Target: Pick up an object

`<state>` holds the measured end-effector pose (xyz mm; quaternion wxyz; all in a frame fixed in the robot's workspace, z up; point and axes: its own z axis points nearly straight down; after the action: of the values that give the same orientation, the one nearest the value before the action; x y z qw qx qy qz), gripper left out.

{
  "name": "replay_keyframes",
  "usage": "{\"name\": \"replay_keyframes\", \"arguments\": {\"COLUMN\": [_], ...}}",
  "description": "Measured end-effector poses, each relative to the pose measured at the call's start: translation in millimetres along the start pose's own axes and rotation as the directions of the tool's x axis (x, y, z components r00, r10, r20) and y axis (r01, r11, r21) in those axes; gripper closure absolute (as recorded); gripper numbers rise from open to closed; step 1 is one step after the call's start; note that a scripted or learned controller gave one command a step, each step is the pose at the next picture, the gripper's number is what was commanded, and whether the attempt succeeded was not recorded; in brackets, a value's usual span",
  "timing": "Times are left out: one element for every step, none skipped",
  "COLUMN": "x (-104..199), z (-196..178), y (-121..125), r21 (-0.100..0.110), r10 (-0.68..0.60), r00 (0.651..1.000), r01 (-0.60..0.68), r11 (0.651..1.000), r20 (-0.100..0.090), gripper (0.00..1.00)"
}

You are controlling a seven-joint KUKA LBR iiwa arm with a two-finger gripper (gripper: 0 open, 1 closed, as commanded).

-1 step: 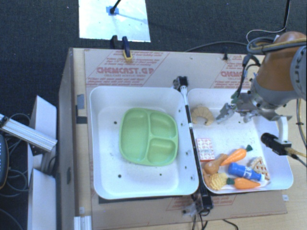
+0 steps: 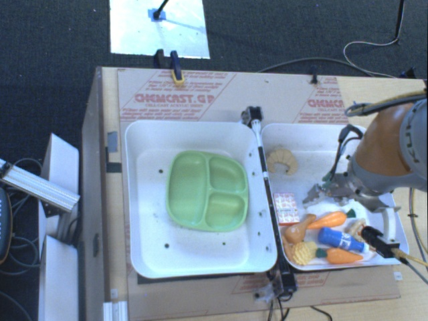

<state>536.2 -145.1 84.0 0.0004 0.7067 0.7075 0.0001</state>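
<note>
Toy foods heaped at right bin's near end: carrot [image 2: 328, 219], blue bottle [image 2: 340, 239], croissant [image 2: 283, 159] apart.

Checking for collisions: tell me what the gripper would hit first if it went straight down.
Likely the upper carrot, just under the gripper in the right bin; depth is unclear from this slanted view.

The grey arm [image 2: 391, 146] reaches in over the right bin's [image 2: 314, 136] right edge, orange band up, gripper [image 2: 332, 191] low above the bin's middle.

Divided plate [image 2: 206, 190] in left bin [image 2: 144, 206]
</note>
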Motion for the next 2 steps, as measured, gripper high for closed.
{"name": "replay_keyframes", "arguments": {"x": [-28.5,90.3], "z": [-1.0,-101.6], "y": [71.2,36.9], "r21": [-0.003,-0.004], "r10": [-0.002,-0.004], "r00": [1.000,1.000], "r01": [0.002,0.004], "r11": [1.000,1.000], "r20": [0.001,-0.002], "gripper": [0.00,0.00]}}
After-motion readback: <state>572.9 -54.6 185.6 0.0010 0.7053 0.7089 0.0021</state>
